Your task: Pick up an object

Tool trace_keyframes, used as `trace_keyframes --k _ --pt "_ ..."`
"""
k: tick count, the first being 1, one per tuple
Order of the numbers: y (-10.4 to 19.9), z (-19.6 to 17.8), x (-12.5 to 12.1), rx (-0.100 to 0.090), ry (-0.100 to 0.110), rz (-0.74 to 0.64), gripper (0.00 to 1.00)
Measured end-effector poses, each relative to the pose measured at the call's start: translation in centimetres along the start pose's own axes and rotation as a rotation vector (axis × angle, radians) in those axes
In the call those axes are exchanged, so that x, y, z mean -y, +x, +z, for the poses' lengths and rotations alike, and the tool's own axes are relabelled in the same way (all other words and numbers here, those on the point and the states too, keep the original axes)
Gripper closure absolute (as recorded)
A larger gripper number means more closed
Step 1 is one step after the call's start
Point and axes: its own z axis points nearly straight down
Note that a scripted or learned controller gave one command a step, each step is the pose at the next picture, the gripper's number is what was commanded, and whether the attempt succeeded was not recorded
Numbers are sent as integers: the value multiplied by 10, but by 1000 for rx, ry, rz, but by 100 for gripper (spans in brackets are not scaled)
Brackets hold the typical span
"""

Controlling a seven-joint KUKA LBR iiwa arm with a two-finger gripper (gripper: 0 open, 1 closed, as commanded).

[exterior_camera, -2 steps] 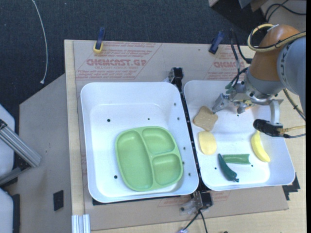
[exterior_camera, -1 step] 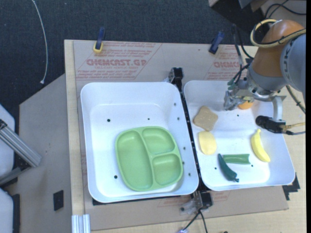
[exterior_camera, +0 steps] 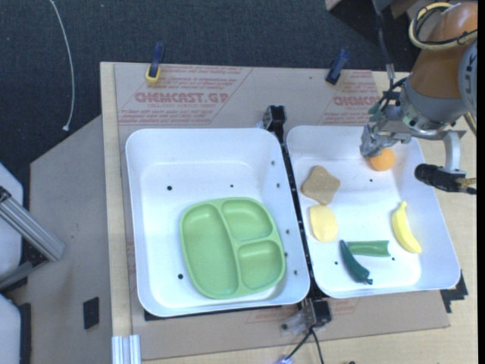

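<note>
Gripper (exterior_camera: 377, 147) sits over small orange ball (exterior_camera: 383, 160) near right bin's (exterior_camera: 439, 279) far edge — prob. light, smooth, apt to roll; grip across its middle — fingers' state can't tell

Cardboard-covered bench (exterior_camera: 227, 97), two white bins (exterior_camera: 151, 173) side by side, blue clamps (exterior_camera: 337, 65) at its far edge
</note>
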Motion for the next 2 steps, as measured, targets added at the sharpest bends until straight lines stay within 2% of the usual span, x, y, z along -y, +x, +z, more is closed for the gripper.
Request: trace_keyframes --k 2 --pt "-8 -86 -1 0 0 0 100"
